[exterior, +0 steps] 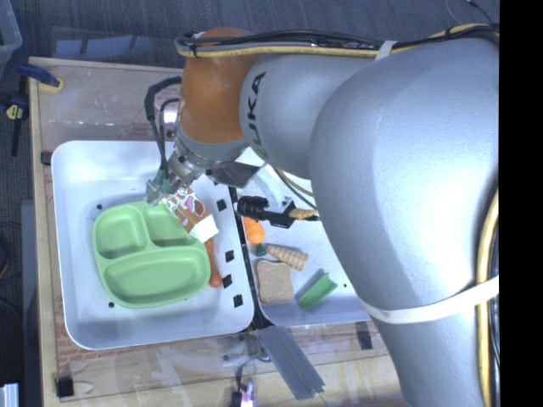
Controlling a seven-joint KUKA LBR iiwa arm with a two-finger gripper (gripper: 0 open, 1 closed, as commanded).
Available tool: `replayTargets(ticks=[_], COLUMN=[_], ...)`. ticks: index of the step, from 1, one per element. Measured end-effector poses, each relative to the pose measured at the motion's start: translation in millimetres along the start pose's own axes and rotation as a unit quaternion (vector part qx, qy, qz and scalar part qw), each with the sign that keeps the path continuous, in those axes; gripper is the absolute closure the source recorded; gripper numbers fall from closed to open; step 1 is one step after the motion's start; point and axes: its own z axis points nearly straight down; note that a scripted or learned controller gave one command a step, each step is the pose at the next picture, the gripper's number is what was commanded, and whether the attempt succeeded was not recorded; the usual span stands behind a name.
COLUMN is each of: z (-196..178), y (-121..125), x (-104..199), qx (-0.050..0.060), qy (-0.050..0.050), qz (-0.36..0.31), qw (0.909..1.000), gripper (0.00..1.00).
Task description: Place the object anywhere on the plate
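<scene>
A green divided plate (148, 257) lies in the left bin (72, 176). My gripper (167, 188) hangs over the plate's upper right corner, under the orange wrist band. A small brown-and-white patterned carton (192, 214) slants down from the fingertips, its upper end pinched between them. Its lower end sits over the plate's right rim. The bulk of the arm hides the back of both bins.
An orange stick (214, 270) lies in the left bin just right of the plate. The right bin (339, 310) holds an orange piece (253, 231), a waffle cone (285, 257), a bread slice (274, 283) and a green block (316, 289).
</scene>
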Motion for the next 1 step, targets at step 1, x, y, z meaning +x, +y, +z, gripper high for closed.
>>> replayTargets(ticks=[1], z=[0.0], y=[0.1], x=[0.2], qx=[0.0], qy=[0.0], qz=[0.0], qw=[1.0], gripper=[0.0])
